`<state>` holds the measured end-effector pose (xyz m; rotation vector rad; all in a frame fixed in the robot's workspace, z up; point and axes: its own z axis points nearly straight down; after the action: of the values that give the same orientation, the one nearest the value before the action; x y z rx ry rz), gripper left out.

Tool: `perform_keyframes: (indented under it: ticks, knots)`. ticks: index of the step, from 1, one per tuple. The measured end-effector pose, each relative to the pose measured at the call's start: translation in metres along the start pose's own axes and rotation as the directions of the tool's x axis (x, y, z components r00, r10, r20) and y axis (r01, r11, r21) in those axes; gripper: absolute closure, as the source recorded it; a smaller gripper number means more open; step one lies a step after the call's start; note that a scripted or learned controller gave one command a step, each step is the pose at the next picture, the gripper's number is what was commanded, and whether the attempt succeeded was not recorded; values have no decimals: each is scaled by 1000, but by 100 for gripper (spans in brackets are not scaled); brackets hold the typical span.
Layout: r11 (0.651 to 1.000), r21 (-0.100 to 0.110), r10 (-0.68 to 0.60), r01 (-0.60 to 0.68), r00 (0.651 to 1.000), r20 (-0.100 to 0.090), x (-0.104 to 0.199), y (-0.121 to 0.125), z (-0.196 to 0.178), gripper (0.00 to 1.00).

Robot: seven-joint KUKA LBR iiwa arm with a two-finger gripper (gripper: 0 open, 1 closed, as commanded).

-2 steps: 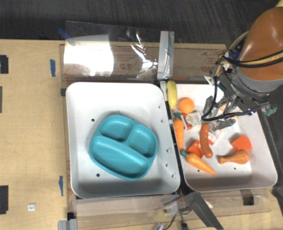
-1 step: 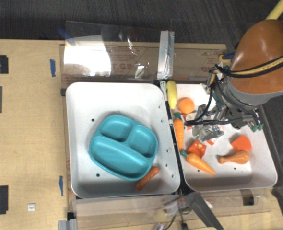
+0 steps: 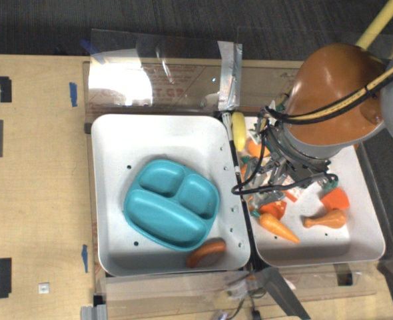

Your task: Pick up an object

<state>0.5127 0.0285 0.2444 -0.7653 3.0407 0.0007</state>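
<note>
The arm reaches down into the right bin [image 3: 363, 245], its orange band and grey wrist covering much of the bin's back half. The gripper [image 3: 276, 187] hangs low over a heap of toy food near the bin's left wall, tangled in cables. Around it lie an orange carrot [image 3: 278, 227], a brown drumstick-shaped toy [image 3: 325, 219], an orange-red piece [image 3: 334, 198] and a yellow banana-like piece [image 3: 238, 131] against the divider. Nothing shows clearly between the fingers.
The left bin [image 3: 110, 145] holds a teal divided plate [image 3: 172, 203] and a brown sausage-like toy [image 3: 206, 252] at its front wall. A clear plastic sheet with a taped strip [image 3: 228, 79] stands behind the bins. Wooden bench surface lies to the left.
</note>
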Motion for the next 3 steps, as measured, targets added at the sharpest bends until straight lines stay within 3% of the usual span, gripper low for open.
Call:
perform_keyframes:
  ticks: [1,2,3]
  knots:
    - [927,1,-376,376,927,1,-2,-44,15,100]
    - [821,-2,-571,571,821,-1,40,-21,59,100]
    - [726,4,-687,687,726,1,8,-85,-13,100]
